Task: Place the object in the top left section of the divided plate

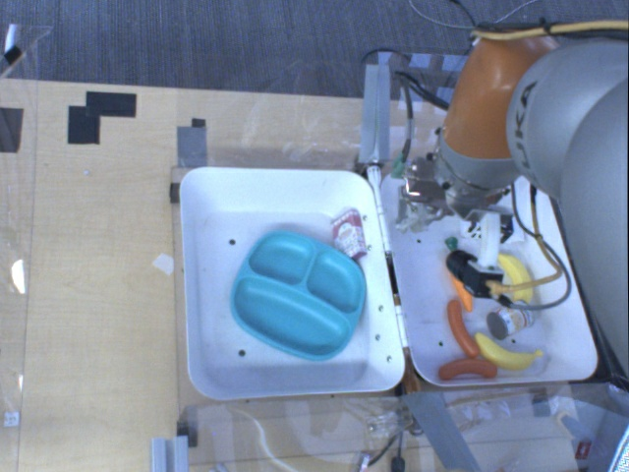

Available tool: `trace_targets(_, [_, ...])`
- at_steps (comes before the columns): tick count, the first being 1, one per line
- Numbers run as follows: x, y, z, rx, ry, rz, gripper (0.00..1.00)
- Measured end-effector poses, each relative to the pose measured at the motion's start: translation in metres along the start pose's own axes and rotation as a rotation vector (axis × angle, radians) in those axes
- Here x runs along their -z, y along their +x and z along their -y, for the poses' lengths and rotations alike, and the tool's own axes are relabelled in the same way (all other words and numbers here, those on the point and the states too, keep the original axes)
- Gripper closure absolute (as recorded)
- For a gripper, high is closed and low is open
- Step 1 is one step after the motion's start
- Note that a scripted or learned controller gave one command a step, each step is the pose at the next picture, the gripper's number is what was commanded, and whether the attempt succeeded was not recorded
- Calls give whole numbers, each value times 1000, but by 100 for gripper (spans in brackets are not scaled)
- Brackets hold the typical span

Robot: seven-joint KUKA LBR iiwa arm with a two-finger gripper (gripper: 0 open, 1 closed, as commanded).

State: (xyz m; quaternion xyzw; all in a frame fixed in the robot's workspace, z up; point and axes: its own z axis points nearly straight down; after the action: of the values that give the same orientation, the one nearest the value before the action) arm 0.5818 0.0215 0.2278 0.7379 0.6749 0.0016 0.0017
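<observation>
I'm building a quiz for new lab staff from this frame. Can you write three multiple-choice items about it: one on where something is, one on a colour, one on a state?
1. Where is the divided plate?
A. In the left bin
B. In the right bin
C. On the bare bench

2. What colour is the divided plate?
A. Red
B. Blue
C. Yellow

3. What do the plate's sections hold?
A. A banana
B. A sausage
C. Nothing

Answers:
1 A: it lies on the floor of the left bin.
2 B: it is light blue against the white bin.
3 C: all sections are bare; the small red and white packet lies beside the plate's upper edge.
</observation>
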Motion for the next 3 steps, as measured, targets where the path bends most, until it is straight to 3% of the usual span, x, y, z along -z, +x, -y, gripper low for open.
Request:
trace_targets(1, [-43, 10, -1, -205, 4, 0, 100])
trace_targets(2, [-43, -79, 53, -218, 2, 0, 100])
trace_targets(3, [-48, -139, 82, -106, 2, 0, 100])
